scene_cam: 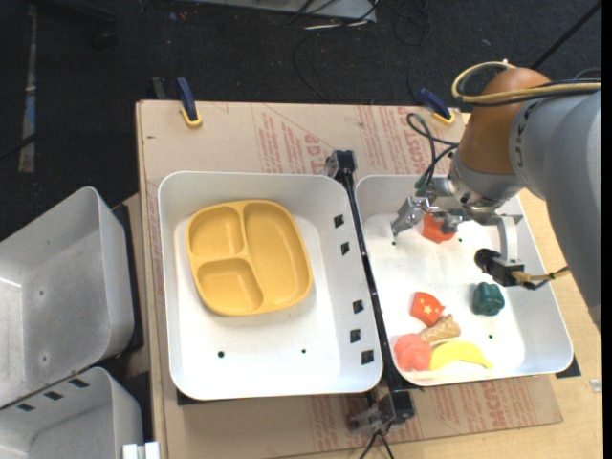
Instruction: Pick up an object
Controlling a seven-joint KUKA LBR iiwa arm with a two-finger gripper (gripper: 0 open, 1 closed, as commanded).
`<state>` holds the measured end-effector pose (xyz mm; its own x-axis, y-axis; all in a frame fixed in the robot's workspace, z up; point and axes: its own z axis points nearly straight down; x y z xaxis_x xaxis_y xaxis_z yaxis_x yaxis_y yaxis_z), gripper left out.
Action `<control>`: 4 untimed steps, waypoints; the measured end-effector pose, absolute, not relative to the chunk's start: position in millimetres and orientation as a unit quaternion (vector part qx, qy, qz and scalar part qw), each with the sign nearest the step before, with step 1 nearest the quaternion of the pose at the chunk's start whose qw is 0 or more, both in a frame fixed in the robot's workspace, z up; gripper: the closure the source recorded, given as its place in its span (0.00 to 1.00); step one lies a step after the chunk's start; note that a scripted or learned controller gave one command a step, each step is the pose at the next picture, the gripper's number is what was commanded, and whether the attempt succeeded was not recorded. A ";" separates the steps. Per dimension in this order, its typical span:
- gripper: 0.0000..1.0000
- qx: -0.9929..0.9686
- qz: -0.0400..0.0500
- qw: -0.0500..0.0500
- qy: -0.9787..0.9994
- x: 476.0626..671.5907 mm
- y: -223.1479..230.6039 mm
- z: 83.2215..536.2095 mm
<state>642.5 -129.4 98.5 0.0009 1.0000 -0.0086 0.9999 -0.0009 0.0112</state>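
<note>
Up in the right bin [545, 347], the fingers [427, 220] grip a red object [439, 229]

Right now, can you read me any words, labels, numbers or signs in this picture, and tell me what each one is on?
Red print runs in rows across the brown board under the two bins, above and below them; it sits reversed or at an angle and is too blurred to read.
No text shows on the yellow divided plate, the white bins or the toy foods.

single fixed camera above bench, slanted down, both bins [172, 285].
</note>
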 end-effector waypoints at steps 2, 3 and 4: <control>1.00 0.708 0.001 0.002 0.706 642.6 -134.3 170.7; 1.00 0.706 0.002 0.003 0.709 645.5 -125.6 229.8; 1.00 0.706 0.000 0.000 0.708 646.2 -125.4 230.1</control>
